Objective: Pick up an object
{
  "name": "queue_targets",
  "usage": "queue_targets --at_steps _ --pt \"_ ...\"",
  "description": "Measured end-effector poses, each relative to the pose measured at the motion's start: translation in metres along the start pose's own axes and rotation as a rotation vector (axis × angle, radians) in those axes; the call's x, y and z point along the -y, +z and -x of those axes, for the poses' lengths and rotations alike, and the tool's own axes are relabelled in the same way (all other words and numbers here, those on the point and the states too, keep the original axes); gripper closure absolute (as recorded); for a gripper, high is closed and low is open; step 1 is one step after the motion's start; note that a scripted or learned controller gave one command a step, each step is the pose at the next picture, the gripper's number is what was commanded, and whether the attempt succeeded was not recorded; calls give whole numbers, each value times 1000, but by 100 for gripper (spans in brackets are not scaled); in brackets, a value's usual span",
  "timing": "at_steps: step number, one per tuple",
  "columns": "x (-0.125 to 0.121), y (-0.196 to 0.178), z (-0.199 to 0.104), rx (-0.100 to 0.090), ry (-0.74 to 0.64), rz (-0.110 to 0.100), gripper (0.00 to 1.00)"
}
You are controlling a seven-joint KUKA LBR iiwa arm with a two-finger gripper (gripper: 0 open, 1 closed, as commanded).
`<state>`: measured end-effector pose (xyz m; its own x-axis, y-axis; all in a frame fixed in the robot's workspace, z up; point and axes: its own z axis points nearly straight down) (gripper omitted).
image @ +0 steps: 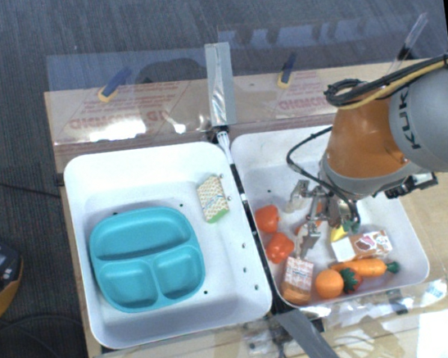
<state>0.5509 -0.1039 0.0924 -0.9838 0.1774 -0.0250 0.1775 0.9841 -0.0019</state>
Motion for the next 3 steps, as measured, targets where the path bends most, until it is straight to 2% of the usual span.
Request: queue_targets --at_steps 1,2,3 --pt "0 0 -26 -1 39 2 0" --pt "-3 1 -22 -14 126 2 0" --pt "-8 1 -19 -15 366 1 0"
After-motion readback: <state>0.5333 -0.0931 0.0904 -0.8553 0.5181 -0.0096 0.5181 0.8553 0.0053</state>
